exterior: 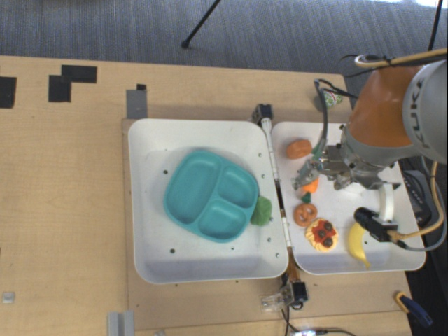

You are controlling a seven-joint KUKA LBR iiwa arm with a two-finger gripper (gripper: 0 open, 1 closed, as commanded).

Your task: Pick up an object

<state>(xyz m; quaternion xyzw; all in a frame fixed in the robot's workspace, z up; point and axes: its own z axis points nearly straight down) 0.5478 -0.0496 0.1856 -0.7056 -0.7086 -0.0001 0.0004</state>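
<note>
Left white bin point(140, 208) sits just view-left of gripper point(306, 179); right white bin point(409, 261) lies beneath it. Black tape patches point(73, 81) on wooden bench point(63, 222), well apart, far view-left. Grey carpet point(105, 12) beyond.

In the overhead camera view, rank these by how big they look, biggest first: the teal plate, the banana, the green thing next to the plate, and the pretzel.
1. Teal plate, by far the largest.
2. Banana.
3. Green thing and pretzel: they look about alike, so I won't rank them.
</note>
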